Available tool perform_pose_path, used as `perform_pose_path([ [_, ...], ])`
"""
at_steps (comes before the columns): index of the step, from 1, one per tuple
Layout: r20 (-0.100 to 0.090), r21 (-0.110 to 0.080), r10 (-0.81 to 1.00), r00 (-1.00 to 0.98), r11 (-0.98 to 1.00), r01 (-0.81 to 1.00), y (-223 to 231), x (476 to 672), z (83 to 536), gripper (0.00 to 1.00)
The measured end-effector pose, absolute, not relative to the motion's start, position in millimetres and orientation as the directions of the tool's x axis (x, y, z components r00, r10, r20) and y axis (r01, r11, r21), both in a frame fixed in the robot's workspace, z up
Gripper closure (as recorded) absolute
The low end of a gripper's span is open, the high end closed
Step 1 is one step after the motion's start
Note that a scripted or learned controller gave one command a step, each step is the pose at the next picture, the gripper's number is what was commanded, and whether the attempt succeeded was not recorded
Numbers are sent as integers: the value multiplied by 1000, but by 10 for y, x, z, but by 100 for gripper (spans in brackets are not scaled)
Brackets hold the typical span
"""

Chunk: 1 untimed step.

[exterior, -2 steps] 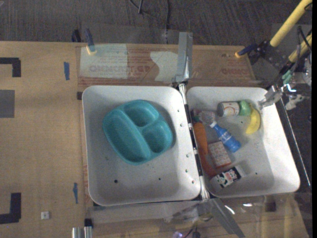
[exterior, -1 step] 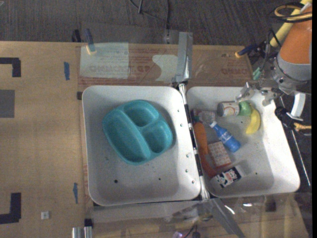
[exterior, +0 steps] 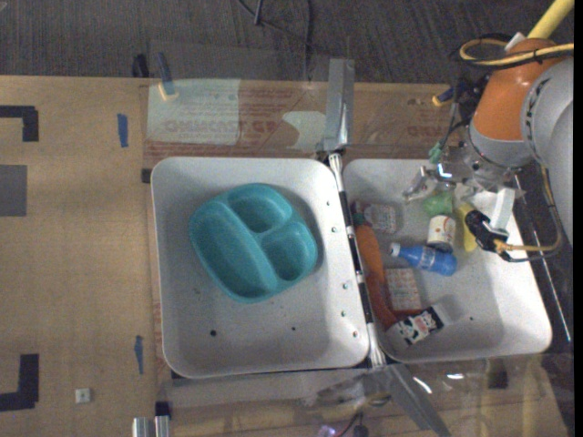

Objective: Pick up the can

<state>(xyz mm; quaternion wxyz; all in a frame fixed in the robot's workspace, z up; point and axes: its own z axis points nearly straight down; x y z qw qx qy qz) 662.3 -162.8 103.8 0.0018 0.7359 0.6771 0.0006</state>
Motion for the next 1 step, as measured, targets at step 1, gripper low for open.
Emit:
perform_pose_path([
  [1, -3, 6, 997, 81, -81, 997, -1620, 6633, 1143, 100],
])
